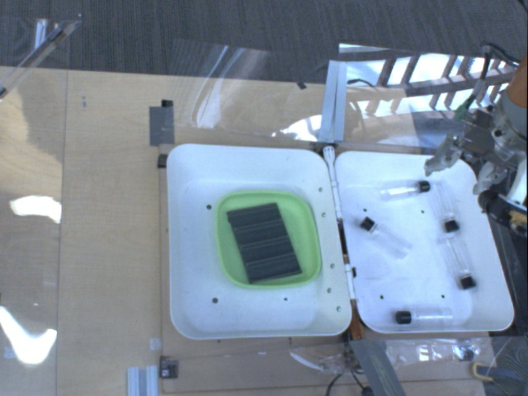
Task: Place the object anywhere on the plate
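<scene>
On the left we see the wooden bench [82, 246], bare and streaked with glare. Next comes the left bin [190, 304], a shallow white tray with rounded corners. In its middle sits the green plate [227, 262], square with soft corners, and on the plate lies the dark ribbed block [263, 242], a flat rectangular slab turned slightly off the plate's edges. The block rests wholly inside the plate's rim.

A narrow seam with small clips divides the two bins. In the right bin [495, 304] we count several clear tubes with black caps, scattered well apart: one near the top [406, 190], one short one toward the left [370, 225], one by the right wall [446, 213], one lower on the right [460, 266], and one along the bottom wall [421, 315].

At the far right the arm [516, 118] reaches in above the upper right corner of the right bin. The gripper [470, 159] hangs over that corner; we cannot tell whether it is open or closed, and we see nothing held in it.
</scene>
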`<action>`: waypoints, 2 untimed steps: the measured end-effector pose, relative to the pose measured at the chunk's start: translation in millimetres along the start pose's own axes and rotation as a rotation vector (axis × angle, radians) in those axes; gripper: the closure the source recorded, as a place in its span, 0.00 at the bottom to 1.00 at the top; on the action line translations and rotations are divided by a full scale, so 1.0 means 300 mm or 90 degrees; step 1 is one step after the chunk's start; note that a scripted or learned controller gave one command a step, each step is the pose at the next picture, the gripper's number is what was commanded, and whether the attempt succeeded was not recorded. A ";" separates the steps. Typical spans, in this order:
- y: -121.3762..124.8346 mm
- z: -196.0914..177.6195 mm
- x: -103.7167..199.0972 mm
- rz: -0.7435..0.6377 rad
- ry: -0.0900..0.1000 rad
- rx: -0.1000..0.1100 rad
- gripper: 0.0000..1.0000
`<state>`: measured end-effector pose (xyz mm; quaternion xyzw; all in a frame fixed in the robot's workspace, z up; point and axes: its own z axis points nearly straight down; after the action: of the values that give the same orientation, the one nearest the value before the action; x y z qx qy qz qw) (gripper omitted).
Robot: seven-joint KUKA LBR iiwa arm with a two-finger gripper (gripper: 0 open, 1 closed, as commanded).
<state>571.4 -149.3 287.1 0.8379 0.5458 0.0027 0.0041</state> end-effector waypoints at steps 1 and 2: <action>-0.215 0.024 0.100 0.020 0.001 0.004 0.00; -0.451 -0.024 0.335 0.112 0.001 0.004 0.00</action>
<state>488.2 -2.5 293.0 0.8828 0.4698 0.0022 0.0008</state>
